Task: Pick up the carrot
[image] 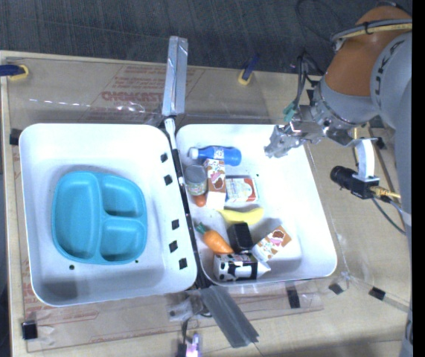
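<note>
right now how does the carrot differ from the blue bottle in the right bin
The carrot is orange with a green tip; the blue bottle is blue with a white cap. The carrot lies slantwise near the bin's front, hemmed in by a black item; the blue bottle lies crosswise at the back. The tool hovers nearer the blue bottle than the carrot. Both lie flat near the divider.

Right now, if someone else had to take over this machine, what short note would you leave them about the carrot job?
Two-finger gripper: over the far right edge of the right white bin, nothing visibly between its fingers.
Small orange carrot: lying near that bin's front left, beside a black block and a yellow banana-shaped toy.
Blue divided plate: in the left bin.
Done: nothing yet.
Left: reach the carrot, grasp, lift.
</note>
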